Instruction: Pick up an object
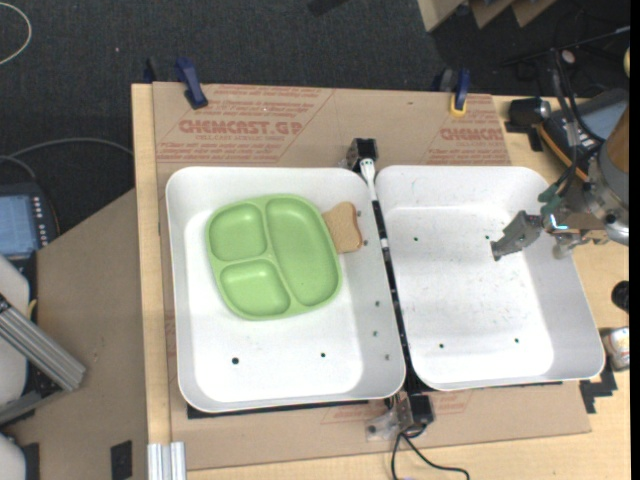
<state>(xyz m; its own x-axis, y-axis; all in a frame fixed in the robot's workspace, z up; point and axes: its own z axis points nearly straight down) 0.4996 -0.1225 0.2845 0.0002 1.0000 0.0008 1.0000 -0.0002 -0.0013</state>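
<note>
A green three-compartment plate [272, 256] lies in the left bin [290, 353], toward its back. A small tan, bread-like piece [344, 228] rests against the plate's right rim, close to the wall between the bins. My gripper [537, 241] hangs over the right side of the right bin [465, 313], far from both objects. Its fingers [513, 236] are spread open and nothing is between them.
The bins sit on a cardboard-covered bench held by blue and yellow clamps [190, 83] at the back edge. A black connector [363, 153] sits at the back of the gap between the bins. Cables and equipment crowd the right edge near the arm.
</note>
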